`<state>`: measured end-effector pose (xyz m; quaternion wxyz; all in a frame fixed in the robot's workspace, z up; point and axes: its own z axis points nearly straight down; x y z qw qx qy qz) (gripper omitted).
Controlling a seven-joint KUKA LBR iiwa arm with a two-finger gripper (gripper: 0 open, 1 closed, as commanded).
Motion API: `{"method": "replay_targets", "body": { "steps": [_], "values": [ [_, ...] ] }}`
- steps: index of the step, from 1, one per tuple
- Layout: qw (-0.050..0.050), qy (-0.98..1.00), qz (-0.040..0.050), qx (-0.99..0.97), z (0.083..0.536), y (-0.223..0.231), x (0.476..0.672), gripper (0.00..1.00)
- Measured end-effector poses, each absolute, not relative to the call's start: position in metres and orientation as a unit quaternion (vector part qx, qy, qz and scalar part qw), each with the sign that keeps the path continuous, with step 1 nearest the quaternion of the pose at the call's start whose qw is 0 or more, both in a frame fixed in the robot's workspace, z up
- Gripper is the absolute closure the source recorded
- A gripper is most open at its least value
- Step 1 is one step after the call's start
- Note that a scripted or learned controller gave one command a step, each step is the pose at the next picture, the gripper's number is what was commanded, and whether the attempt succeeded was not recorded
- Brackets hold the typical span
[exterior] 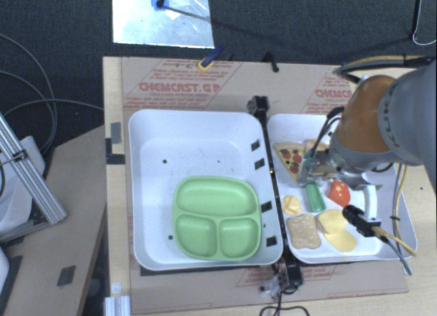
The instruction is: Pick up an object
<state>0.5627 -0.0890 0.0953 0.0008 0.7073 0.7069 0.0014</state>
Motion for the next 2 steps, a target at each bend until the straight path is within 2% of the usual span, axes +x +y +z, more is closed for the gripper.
{"method": "replay_targets", "body": {
  "steps": [1, 2],
  "values": [
    [0.001, 0.707, 0.0013, 0.707, 0.095, -0.089, 0.563, 0.00],
    [0.001, 0.707, 0.0024, 0.707, 0.106, -0.089, 0.564, 1.00]
  ]
}}
